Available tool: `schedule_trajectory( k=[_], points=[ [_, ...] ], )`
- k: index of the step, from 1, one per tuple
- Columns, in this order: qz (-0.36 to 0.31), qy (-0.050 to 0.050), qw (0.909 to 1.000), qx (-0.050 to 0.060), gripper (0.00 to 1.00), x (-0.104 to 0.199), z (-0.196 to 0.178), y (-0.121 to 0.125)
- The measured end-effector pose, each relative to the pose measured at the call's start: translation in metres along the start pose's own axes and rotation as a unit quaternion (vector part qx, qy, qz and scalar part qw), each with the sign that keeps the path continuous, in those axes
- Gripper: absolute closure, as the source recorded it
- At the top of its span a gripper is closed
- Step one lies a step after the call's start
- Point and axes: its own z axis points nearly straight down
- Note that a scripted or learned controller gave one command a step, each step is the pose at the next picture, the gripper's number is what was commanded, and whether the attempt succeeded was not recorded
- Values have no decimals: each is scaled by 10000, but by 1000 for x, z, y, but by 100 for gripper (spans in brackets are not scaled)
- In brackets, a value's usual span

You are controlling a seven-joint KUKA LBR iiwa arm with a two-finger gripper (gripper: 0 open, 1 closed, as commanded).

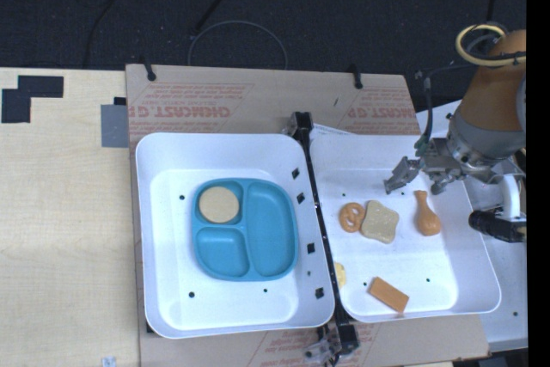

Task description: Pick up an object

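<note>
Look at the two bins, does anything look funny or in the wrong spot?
One thing does: a small yellow piece sits wedged at the left edge of the right bin, against the divider, partly hidden, away from the pretzel, bread slice and other food. The cookie rests neatly in the blue tray.

Four food-like pieces lie loose on the floor of the right-hand white bin [481, 292]. A small brown pretzel [351, 217] lies flat, touching the left edge of a pale, square slice of bread [380, 221]. Just right of the bread, apart from it, an orange-tan drumstick [426, 215] points its narrow end up the view. Nearer the front wall, an orange rectangular block [388, 295] lies tilted, well apart from the others.
</note>
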Motion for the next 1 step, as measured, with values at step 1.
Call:
schedule_trajectory(
  k=[1],
  points=[
    [-8, -12, 10000, -63, 0, 0, -7, 3]
  ],
)
